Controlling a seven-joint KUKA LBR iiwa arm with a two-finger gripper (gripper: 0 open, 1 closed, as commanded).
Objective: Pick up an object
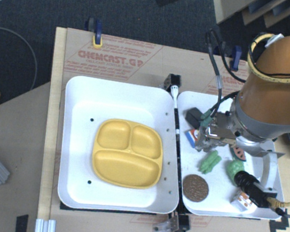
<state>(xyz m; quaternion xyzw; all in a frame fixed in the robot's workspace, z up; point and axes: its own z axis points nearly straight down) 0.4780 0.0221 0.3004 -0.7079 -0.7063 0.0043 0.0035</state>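
I see the end effector (204, 140) low over the right bin (212, 206); I cannot tell its state or whether it holds anything. Just below it lies a green toy (209, 163), with a brown disc (196, 187) nearer. A yellow divided tray (127, 153) sits in the left bin (78, 130).

A yellow divided plate (128, 154) lies in the left bin (73, 129).
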